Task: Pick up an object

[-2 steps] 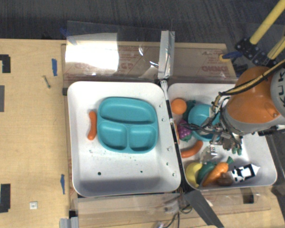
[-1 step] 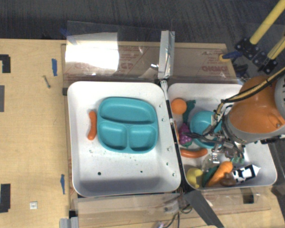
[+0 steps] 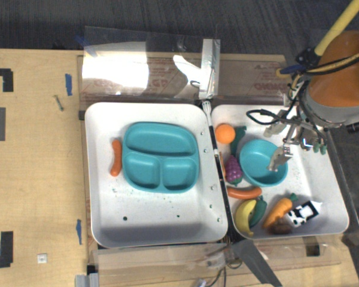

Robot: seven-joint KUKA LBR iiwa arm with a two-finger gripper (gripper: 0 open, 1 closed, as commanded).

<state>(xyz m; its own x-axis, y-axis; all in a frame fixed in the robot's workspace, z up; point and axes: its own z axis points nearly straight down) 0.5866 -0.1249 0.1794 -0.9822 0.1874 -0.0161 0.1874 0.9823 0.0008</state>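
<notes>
Teal bowl [image 3: 262,161] directly under end effector [image 3: 281,158], fingertips at its right rim, likely lining up rim pinch; opening width unclear, nothing visibly held. Orange ball [image 3: 225,134] left.

A divided tray [image 3: 160,156] lies in the left bin [image 3: 102,208]; a bowl [image 3: 260,160] sits in the right bin [image 3: 329,190].

Even overhead light, strong glare on clear panel [image 3: 116,70], slightly soft focus
</notes>
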